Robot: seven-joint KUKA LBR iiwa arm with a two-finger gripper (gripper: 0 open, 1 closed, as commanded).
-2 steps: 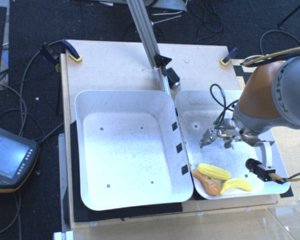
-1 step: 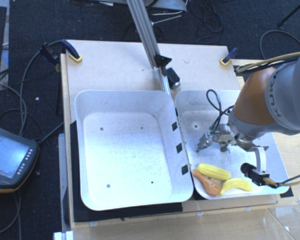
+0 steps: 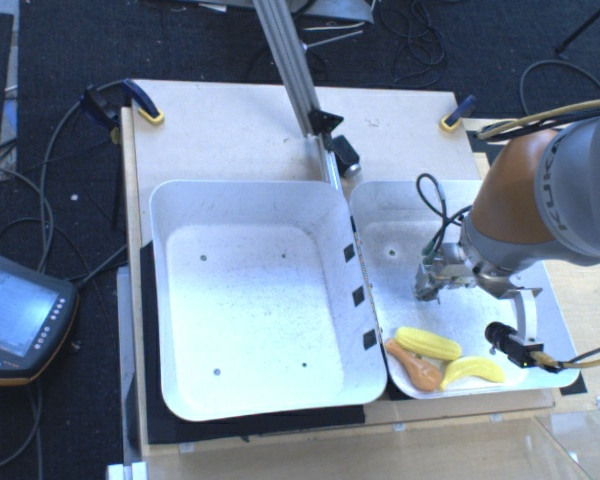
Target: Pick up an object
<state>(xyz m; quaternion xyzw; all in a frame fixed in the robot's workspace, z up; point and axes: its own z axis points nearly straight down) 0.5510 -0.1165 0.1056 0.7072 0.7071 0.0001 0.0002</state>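
Three toy foods lie at the front of the right bin (image 3: 395, 218): a yellow corn cob (image 3: 428, 343), an orange carrot-like piece (image 3: 416, 366) touching its front side, and a yellow banana (image 3: 473, 370) to their right. My gripper (image 3: 428, 286) points down into the right bin, a little behind the corn cob and apart from it. Nothing can be seen held in it.
The left bin (image 3: 170, 268) sits beside the right one, and their walls meet along a ridge with black clips (image 3: 358, 293). A slanted metal rail (image 3: 290, 58) rises behind the bins. A black fitting (image 3: 502, 338) on the arm hangs over the right bin's front right.
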